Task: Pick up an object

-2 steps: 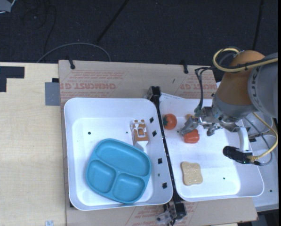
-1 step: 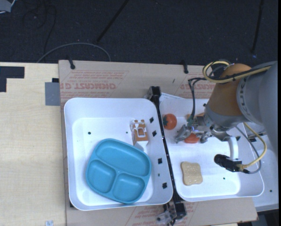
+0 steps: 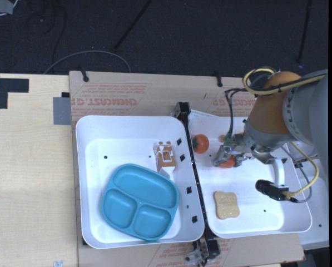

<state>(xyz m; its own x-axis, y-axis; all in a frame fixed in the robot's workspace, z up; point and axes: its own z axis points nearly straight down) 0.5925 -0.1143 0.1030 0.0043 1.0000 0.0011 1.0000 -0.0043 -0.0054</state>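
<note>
Reaching in from the right of the frame, the arm sets its gripper low in the right bin, right at a small orange-red object; whether that object is held cannot be told. An orange ball lies just left of it, and a tan slice of bread sits below. In the left bin rest a blue divided plate and a small orange-and-white toy.

Under my two white bins I see a brown cardboard sheet with red print, lying on a pale wooden bench. Black tape marks and a grey patch sit to its left; thin cables loop over the dark floor beyond
</note>
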